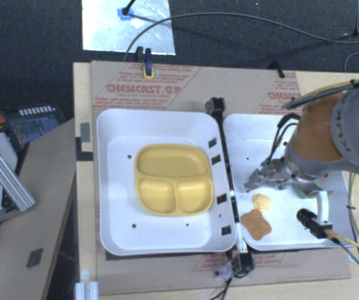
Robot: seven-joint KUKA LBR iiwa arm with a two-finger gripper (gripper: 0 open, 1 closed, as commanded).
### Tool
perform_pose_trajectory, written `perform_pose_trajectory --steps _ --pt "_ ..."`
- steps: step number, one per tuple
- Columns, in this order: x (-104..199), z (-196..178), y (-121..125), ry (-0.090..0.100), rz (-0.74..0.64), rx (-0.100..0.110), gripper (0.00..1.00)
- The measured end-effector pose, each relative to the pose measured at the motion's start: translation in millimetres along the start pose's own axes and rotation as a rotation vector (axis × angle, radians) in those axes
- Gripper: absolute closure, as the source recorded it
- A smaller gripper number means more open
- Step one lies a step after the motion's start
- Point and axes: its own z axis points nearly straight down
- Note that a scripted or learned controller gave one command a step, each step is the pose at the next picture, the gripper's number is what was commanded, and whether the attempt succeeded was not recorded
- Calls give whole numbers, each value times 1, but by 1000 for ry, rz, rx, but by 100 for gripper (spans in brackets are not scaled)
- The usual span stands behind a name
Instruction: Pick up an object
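— What colours are seen in the two bins?

— Both bins [113, 167] are white. A pale yellow divided tray [172, 179] is seen in the left one; a cream-yellow piece [261, 201] and an orange-brown piece [256, 224] lie near the front edge of the right one.

— And the arm?

— Grey, with an orange band [313, 130]. The board [185, 83] beneath is tan, printed with red lettering.

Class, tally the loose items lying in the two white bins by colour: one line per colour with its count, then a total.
Yellow, the divided tray in the left bin: 1
Pale yellow, the small lump in the right bin: 1
Orange-brown, the flat piece in the right bin: 1
Total: 3
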Motion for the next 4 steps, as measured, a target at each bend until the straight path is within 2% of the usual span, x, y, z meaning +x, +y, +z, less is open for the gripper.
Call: perform_pose_trajectory --steps 1,2,4 --pt "0 3 1 0 1 -2 0" --pt "0 -7 1 -1 0 -5 100" --pt "-9 -124 17 -2 -3 -9 100"
